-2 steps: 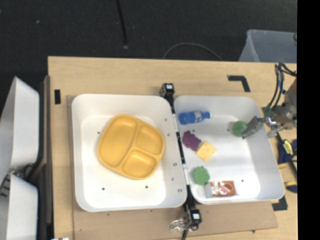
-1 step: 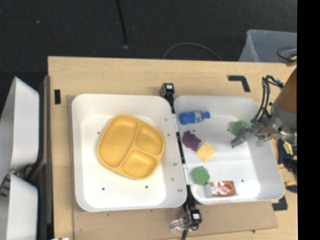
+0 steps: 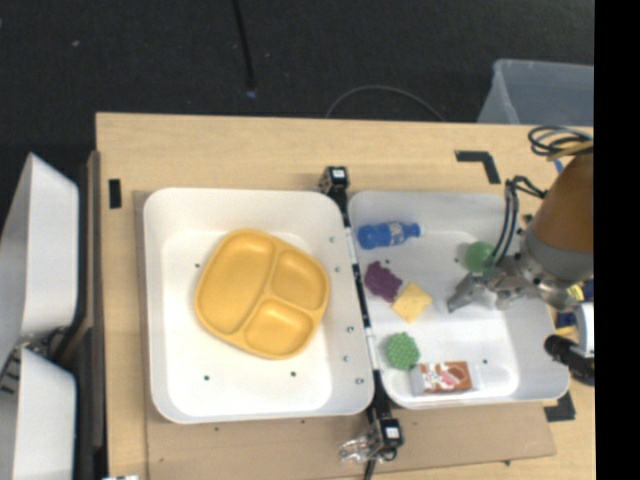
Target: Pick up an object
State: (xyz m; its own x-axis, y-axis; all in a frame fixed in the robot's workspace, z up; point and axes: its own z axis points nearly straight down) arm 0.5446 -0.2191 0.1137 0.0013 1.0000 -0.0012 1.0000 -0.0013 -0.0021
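1 green ball (image 3: 478,256) sits beside the fingers (image 3: 462,298); whether they are apart, I cannot tell.

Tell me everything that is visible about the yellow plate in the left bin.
The yellow plate is a rounded, divided tray with three compartments: one large on its left, two smaller on its right. It looks like smooth, matte plastic. It lies flat and right side up, turned at a slight angle, near the middle of the left bin. It rests on the bin's white floor, nothing lies in its compartments, and no other object touches it.
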